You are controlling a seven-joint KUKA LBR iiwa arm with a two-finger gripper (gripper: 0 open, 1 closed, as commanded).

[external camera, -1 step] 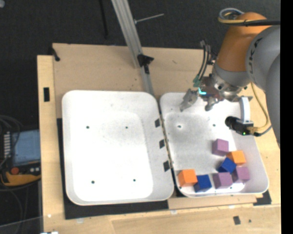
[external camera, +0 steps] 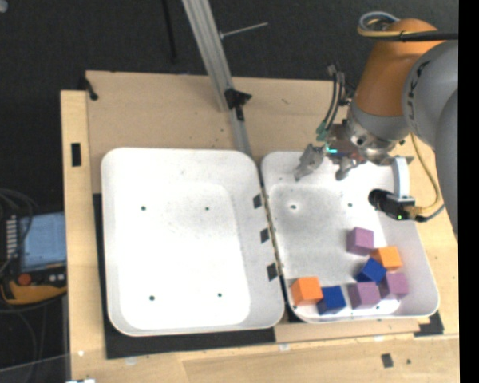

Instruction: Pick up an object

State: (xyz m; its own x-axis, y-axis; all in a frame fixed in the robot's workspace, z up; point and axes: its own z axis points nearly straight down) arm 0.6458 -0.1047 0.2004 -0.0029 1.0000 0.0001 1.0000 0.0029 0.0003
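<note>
My gripper (external camera: 325, 168) hangs over the far end of the right bin (external camera: 303, 214), its two fingers spread apart with nothing between them. Several small blocks lie at the near end of that bin, well away from the gripper: a purple block (external camera: 360, 240), an orange block (external camera: 389, 257), a blue block (external camera: 373, 270), a purple block (external camera: 397, 283), another purple block (external camera: 364, 294), a blue block (external camera: 332, 300) and an orange block (external camera: 306, 290).
The left bin (external camera: 180, 238) lies beside the right one. A slanted metal pole (external camera: 215, 62) rises behind the bins. A device with cables (external camera: 36, 250) sits off the bench at the left.
</note>
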